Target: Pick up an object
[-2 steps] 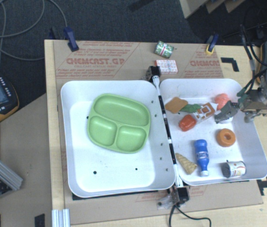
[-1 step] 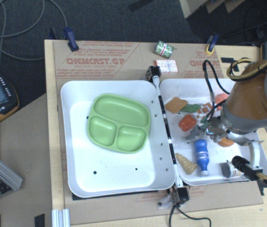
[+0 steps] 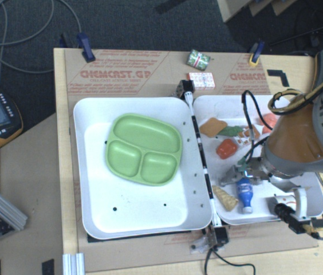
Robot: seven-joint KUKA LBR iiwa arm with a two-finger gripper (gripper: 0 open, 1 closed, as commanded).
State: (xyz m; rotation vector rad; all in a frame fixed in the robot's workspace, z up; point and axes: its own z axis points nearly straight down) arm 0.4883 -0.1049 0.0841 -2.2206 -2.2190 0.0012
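Observation:
My gripper (image 3: 239, 175) is low over the right bin (image 3: 316, 202), at the end of the grey and orange arm that comes in from the right. Just below it lies a small blue bottle (image 3: 245, 195) with a white cap, its top end right at the gripper. Whether the gripper touches it is unclear. A tan wedge (image 3: 224, 197) lies left of the bottle. Further back are a red piece (image 3: 227, 148), a brown piece (image 3: 212, 127), a green and white item (image 3: 234, 132) and a pink item (image 3: 269, 120). The arm hides the bin's right part.
The left bin (image 3: 93, 171) holds a green divided plate (image 3: 143, 149). Behind the bins, on the board, lie a small green can (image 3: 198, 59) and a small printed box (image 3: 201, 81). Cables run near the right bin's front corner (image 3: 299, 222).

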